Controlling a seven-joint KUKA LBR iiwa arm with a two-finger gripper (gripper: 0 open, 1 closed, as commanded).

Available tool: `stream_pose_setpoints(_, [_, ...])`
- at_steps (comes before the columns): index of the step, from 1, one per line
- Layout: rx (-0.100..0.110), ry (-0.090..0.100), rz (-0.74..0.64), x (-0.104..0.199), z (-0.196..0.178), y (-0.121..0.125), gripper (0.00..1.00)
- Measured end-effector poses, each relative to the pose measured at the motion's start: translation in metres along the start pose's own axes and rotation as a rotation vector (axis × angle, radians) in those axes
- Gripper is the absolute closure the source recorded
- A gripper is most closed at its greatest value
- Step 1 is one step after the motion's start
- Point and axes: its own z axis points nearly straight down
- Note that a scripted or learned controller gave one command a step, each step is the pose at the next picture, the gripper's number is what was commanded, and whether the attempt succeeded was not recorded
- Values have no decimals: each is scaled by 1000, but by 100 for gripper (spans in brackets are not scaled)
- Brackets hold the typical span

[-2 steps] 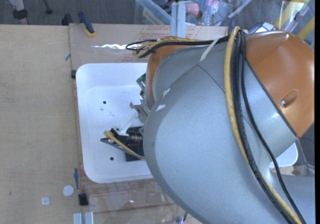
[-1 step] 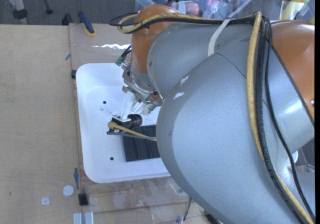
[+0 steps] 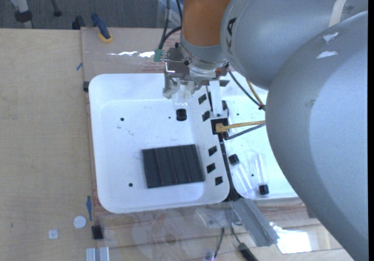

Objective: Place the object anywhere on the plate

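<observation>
Now our gripper (image 3: pixel 178 95), aperture unclear, hangs above the small clear black-capped vial (image 3: pixel 180 109); we should carry it over the dark ribbed rectangular plate (image 3: pixel 172 166).

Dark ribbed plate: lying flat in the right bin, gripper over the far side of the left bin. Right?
Not quite. The camera view shows the dark ribbed plate lying flat in the left bin, not the right. The gripper is over that bin's far side, as you said.
</observation>
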Motion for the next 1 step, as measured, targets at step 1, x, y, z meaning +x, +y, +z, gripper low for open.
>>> stream_pose_setpoints(1, [1,0,59,31,-67,0,100])
